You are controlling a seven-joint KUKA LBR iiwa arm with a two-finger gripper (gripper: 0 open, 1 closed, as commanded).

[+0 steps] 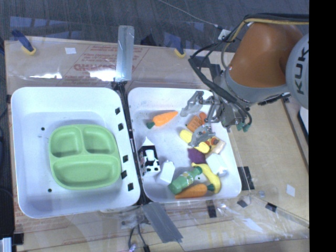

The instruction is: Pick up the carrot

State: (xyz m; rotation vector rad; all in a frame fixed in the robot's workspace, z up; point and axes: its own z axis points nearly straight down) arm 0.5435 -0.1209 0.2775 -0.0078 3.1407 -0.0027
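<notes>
two white bins are seen on the bench, the right bin (231, 185) crowded with toy food.

the carrot (164, 118) is spotted near its back wall, lying flat. the gripper (202, 121) is held just right of it, fingers spread, nothing between them. likely light, stiff, slick plastic; best gripped across the orange middle.

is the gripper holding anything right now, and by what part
Nothing visibly held. The gripper hangs over the right bin, fingers apart, with the carrot lying free to its left.
</notes>
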